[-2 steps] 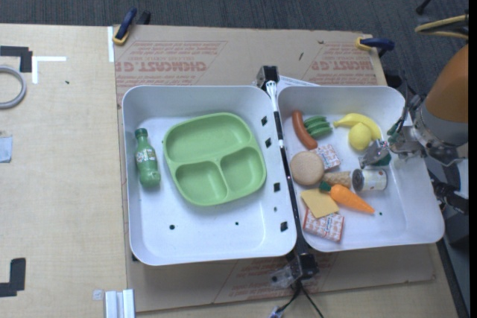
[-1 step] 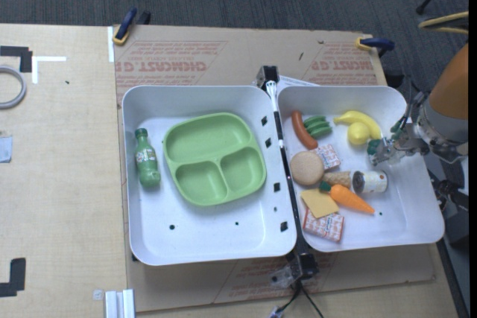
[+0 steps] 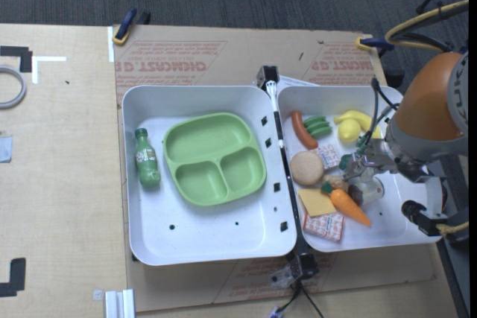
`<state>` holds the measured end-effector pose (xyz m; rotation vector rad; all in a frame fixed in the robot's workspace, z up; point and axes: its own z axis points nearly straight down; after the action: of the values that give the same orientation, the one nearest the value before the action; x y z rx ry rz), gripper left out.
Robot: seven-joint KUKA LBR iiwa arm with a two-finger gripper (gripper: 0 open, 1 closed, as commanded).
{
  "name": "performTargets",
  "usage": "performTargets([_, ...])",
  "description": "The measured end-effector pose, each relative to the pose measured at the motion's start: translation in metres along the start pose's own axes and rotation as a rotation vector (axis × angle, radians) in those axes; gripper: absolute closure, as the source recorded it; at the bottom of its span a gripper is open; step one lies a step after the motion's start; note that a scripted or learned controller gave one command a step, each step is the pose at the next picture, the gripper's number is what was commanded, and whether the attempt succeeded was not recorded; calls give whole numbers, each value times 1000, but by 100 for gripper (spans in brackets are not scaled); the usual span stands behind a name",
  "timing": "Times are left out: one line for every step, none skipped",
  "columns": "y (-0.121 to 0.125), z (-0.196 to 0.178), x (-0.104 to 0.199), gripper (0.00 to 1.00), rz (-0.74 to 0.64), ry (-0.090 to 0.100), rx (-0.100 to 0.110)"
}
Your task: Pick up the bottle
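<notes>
The green bottle [image 3: 147, 158] lies in the left bin [image 3: 201, 246], long axis running up-down the frame, far left of the gripper [image 3: 360, 173] (grip state unreadable) over the right bin's toy food.

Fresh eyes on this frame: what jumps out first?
The big green divided plate in the left bin, with the small green bottle lying beside it near that bin's left wall. Then the right bin, crowded with toy food such as a carrot and a lemon, where the arm's pincer hangs.
</notes>
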<state>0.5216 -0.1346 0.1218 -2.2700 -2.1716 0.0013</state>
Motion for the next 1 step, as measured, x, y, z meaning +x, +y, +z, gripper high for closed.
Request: performTargets([-18, -17, 27, 100, 23, 0, 1])
